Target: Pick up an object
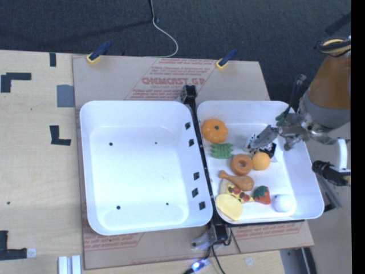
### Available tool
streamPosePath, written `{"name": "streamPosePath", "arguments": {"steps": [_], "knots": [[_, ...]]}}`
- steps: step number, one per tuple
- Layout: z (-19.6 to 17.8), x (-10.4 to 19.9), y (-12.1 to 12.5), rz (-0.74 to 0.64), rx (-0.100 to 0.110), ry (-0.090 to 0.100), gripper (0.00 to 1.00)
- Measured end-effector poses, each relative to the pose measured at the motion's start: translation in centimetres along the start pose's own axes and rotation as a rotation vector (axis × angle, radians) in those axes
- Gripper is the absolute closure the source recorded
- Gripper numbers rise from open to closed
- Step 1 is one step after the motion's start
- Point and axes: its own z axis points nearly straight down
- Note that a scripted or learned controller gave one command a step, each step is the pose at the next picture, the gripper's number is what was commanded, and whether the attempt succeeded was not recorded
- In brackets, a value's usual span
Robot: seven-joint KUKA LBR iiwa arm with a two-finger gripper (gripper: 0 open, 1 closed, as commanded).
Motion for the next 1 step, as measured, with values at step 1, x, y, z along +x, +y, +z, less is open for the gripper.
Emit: {"name": "streamPosePath", "arguments": {"steps": [1], "knots": [[10.82, 2.04, 4.69, -0.002, -0.010, -0.010, 0.00]]}}
